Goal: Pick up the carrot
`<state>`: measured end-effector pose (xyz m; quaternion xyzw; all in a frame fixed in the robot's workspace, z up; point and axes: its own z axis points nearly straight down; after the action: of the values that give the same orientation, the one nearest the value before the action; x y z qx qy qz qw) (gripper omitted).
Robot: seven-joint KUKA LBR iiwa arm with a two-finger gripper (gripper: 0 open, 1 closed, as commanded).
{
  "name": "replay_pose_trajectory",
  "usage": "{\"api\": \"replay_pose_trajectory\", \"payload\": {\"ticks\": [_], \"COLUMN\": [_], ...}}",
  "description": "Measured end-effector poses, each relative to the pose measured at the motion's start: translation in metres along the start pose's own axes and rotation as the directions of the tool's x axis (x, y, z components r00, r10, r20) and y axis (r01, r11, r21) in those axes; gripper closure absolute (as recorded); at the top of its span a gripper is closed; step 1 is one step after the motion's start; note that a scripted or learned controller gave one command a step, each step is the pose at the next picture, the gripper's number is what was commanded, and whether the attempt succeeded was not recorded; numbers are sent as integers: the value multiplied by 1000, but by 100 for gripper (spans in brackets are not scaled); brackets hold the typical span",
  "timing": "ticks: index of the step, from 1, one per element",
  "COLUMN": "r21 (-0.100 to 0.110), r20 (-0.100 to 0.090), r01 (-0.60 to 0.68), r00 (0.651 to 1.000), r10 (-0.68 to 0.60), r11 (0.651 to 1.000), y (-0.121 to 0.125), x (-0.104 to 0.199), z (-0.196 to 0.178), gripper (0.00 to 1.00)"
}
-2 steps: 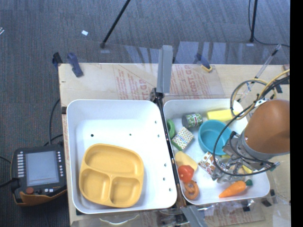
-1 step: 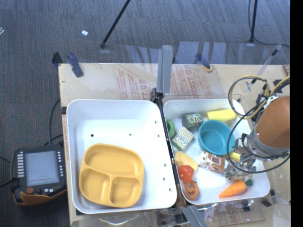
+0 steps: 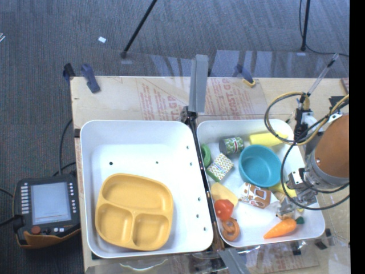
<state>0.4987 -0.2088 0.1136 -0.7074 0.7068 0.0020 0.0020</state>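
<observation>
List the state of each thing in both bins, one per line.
carrot: lying flat in right bin, not gripped
gripper: low, just above carrot
blue bowl: upright
green can: on its side
yellow divided tray: right side up in left bin
tomato: resting beside pretzel

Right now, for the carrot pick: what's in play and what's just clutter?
In play:
carrot
gripper, just above the carrot
right bin

Clutter:
yellow divided tray
blue bowl
green can
tomato
pretzel
</observation>
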Motion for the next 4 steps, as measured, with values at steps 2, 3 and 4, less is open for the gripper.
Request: {"api": "replay_pose_trajectory", "payload": {"ticks": [2,3,4], "r21": [-2,-4,0], "r20": [1,2,6], "r01": [133,131,129], "r00": [991,991,992], "r10": [-133,-131,-129], "r11": [991,991,992], "y": [22,23,21], "x": [-13,-22,-26], "z": [-83,28,19], "gripper": [0,0,100]}}
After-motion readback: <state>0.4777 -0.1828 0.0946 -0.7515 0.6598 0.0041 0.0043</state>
